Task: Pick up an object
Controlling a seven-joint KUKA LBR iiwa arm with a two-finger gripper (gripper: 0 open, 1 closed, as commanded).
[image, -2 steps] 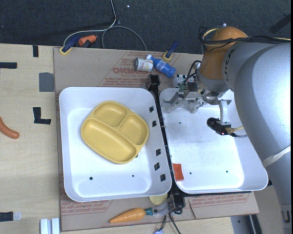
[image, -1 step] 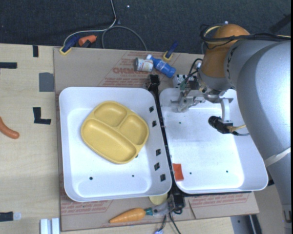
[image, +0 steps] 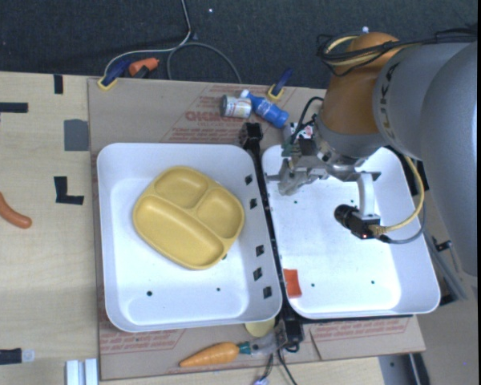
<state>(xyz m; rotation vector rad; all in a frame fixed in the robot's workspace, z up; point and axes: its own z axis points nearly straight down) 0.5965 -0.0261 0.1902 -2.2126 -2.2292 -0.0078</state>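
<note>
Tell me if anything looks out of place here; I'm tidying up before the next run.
Yes. A toy sausage lies alone on the bench, left of both bins. A toy carrot lies outside the left bin, by its near edge. A small bottle lies on its side behind the bins. The yellow divided plate sits askew inside the left bin.

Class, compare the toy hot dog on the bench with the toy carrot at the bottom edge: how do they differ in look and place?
The hot dog is reddish-orange all over; the carrot is lighter orange with a greenish end.
The hot dog lies on the wooden bench far left of the left bin; the carrot lies on cardboard just below that bin.
The hot dog slants down to the right; the carrot lies almost level.
Both are long, slim and outside the bins.
</note>
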